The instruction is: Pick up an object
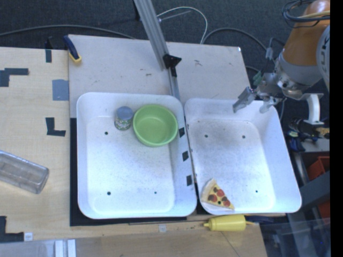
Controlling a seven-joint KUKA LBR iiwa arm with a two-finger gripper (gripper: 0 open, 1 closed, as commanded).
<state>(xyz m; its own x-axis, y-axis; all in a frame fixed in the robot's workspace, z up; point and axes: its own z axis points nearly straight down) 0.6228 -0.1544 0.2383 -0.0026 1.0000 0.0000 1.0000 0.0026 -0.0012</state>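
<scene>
A green bowl (155,125) sits at the back of the left bin (91,197), with a small grey can (124,118) touching its left side. A toy pizza slice (216,195) lies at the front left of the right bin (284,186). My gripper (252,105) hangs over the right bin's back right corner, far from every object. Its two fingers stand apart with nothing between them.
A yellow bottle (228,223) lies on the bench just in front of the right bin. A clear plastic container (21,171) rests on the wooden table at the far left. A slanted metal pole (155,31) rises behind the bins.
</scene>
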